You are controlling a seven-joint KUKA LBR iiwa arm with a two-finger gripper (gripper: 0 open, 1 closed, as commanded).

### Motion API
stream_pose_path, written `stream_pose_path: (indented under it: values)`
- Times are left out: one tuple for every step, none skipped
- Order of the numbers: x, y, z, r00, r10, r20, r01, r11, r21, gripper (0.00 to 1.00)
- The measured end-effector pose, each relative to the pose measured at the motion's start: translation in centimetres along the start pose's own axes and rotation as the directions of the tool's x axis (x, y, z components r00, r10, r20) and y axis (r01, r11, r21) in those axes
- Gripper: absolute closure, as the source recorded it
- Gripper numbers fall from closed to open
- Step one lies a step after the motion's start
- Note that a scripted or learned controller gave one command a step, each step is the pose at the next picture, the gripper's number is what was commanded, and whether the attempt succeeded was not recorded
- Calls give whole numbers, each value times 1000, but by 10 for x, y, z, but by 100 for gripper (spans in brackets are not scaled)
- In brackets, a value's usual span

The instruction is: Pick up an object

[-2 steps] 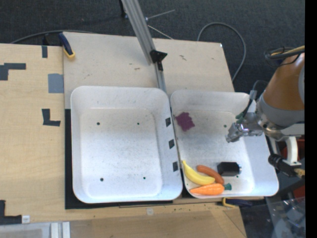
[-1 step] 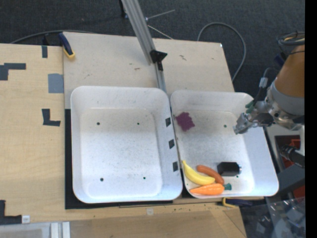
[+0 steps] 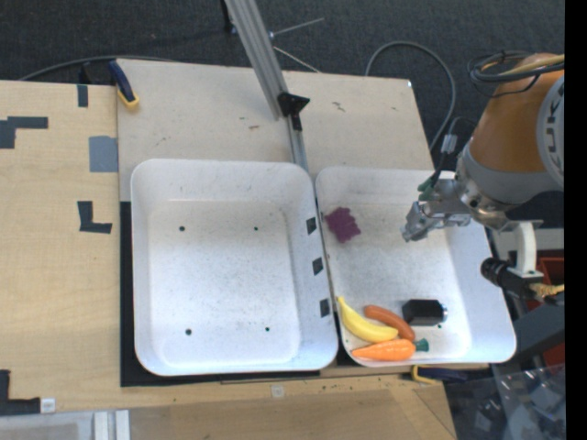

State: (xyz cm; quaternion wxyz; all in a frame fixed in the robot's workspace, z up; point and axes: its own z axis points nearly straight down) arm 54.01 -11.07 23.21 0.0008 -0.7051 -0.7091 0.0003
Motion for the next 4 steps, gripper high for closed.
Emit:
stream_pose_path:
  values:
    - [50,15,1,1000,-1,-1,1,1000,0,100]
    - [94,39,12,1000,0,0,0,1000,0,100]
    - [148,64,16,1000,-2,0,2,1000,-1,100]
    - [187,99,20,1000,0,0,0,1000,-1,100]
